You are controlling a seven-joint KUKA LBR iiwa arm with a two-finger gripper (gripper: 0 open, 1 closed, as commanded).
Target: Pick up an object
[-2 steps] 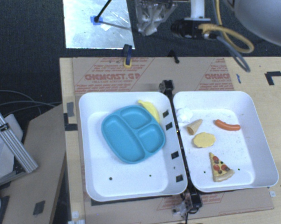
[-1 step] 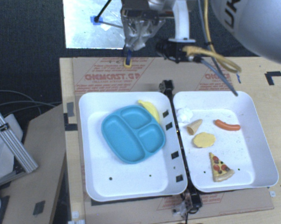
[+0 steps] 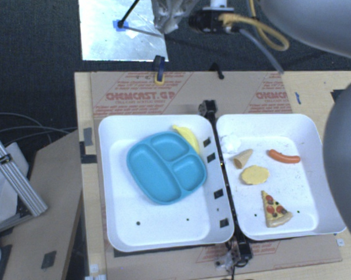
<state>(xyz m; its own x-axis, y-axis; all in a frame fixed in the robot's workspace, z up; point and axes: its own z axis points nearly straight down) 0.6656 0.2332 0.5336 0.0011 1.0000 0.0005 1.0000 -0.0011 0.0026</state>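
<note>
The left bin (image 3: 118,226) holds a blue divided plate (image 3: 166,166) with a yellow banana (image 3: 187,136) tucked at its far right edge. In the right bin (image 3: 309,217) lie a white lump (image 3: 228,143), a tan cone (image 3: 242,158), a red sausage (image 3: 283,157), a round yellow disc (image 3: 255,175) and a pizza slice (image 3: 274,209). My gripper (image 3: 169,15) hangs blurred at the top of the camera view, high and beyond the bins' far side, well away from every object.
The grey arm (image 3: 345,158) crosses the top right corner and fills the right edge beside the right bin. A yellow hose (image 3: 263,31) loops below the wrist. A black divider with clips (image 3: 217,169) runs between the bins. A shiny sheet (image 3: 121,28) lies beyond the bench.
</note>
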